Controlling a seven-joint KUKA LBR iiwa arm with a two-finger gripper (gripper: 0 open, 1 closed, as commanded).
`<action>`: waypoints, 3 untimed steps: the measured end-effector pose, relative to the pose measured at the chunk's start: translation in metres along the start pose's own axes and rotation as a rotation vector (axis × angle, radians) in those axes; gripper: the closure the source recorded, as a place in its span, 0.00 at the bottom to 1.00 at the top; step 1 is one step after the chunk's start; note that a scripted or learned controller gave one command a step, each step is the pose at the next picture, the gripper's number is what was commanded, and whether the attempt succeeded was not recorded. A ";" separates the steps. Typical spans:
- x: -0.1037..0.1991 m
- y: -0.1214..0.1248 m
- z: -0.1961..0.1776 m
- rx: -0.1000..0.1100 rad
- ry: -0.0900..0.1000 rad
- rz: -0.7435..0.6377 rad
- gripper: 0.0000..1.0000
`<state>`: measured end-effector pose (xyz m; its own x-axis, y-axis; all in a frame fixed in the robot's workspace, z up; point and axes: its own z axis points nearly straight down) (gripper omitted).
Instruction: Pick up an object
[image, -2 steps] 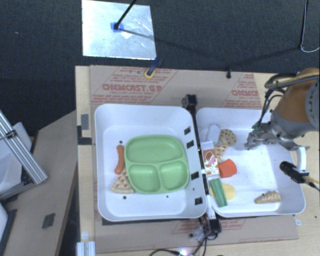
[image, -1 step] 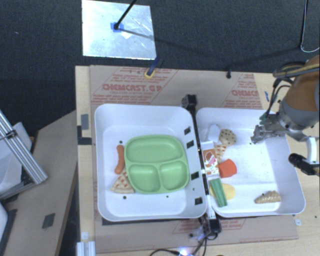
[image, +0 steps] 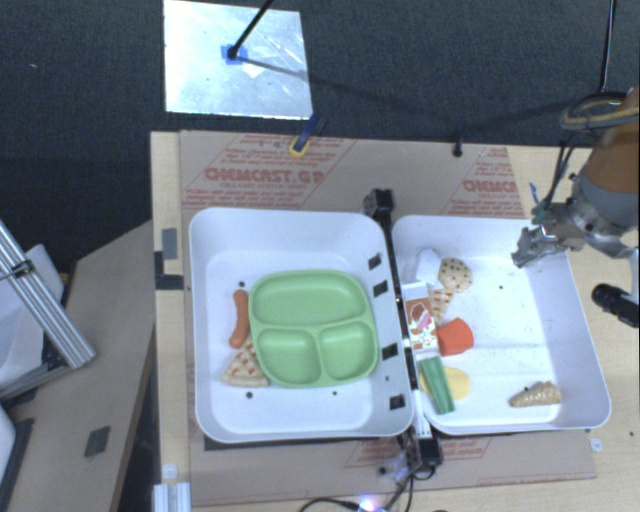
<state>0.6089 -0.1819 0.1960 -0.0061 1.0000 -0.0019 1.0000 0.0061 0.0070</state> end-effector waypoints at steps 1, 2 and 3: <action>0.000 0.001 -0.031 0.002 0.001 0.000 1.00; 0.046 -0.030 -0.021 0.009 0.003 -0.002 1.00; 0.090 -0.049 -0.036 0.006 0.004 -0.003 1.00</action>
<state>0.5587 -0.0926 0.2311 -0.0089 1.0000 0.0021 1.0000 0.0089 0.0010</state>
